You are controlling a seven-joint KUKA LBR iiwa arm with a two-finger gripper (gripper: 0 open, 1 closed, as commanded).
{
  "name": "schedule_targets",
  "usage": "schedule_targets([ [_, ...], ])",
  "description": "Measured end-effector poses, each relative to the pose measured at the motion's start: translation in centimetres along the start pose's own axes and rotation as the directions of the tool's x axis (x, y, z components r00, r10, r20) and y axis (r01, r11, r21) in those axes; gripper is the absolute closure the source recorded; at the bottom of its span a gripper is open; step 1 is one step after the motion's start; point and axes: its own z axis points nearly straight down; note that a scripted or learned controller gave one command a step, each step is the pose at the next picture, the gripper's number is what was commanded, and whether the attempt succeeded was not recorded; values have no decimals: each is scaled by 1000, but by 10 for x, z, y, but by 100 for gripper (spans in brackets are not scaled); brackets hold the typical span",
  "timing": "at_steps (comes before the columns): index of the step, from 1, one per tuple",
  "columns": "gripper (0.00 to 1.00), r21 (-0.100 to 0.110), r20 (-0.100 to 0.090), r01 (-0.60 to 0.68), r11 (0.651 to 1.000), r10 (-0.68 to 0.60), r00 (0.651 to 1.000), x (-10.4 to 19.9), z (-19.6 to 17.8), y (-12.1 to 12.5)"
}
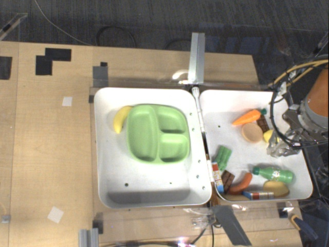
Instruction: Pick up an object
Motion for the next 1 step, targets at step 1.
schedule_targets([
  [1,0,0,0,0,1000,0,1000,0,0,0],
])
